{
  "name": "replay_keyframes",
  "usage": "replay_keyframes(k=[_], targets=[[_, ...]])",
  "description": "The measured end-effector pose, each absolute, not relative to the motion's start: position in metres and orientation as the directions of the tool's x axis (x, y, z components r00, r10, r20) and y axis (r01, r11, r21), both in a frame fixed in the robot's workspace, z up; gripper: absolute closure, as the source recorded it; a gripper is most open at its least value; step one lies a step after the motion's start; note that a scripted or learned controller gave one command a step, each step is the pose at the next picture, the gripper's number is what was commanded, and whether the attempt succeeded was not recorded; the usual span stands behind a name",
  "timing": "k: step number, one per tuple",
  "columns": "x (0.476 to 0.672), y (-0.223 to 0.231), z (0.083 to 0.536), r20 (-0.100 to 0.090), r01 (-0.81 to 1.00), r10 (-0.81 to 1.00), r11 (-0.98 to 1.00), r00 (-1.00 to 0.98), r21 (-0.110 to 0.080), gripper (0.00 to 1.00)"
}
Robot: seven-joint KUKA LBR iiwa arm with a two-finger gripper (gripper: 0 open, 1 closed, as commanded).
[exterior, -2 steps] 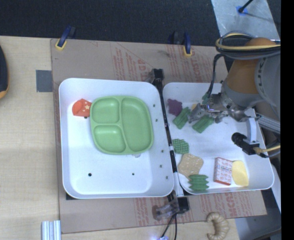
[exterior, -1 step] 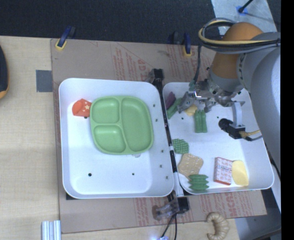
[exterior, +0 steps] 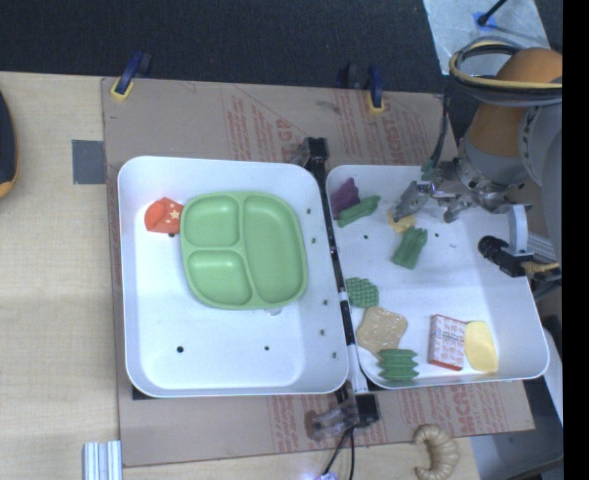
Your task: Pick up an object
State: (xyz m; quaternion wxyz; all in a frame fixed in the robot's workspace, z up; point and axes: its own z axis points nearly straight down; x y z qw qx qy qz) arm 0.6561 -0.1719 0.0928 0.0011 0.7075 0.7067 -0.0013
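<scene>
Jaws stood parted over the far end of the right shallow white bin [exterior: 519,318], with nothing visibly between them, as the metal two-finger gripper [exterior: 419,204] hung low above a small yellow piece [exterior: 403,223]. Just beside it, near the gripper, lay the likeliest target, a dark green block-shaped toy [exterior: 410,247], flat on the bin floor and clear of its neighbours. It looked light and rigid, probably smooth plastic that could slip, so a grip across its 2 long sides near the middle appeared safest. A purple-and-green toy vegetable [exterior: 352,204] rested toward the bin's left wall. Nearer the camera sat a green waffled piece [exterior: 362,292], a tan cracker-like slab [exterior: 381,328], a red-and-white packet [exterior: 446,341] and a pale yellow lemon-shaped toy [exterior: 481,346]. The grey arm [exterior: 504,128] reached in from the right, its orange band high and wrist angled down and leftward. In the left bin [exterior: 154,358] lay a green 3-compartment plate [exterior: 244,249].
</scene>
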Motion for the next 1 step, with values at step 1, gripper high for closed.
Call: replay_keyframes(k=[1], targets=[[0.6071,-0.1392,0.0915,0.001,1.000,1.000,0.003,-0.003,-0.008,0.00]])
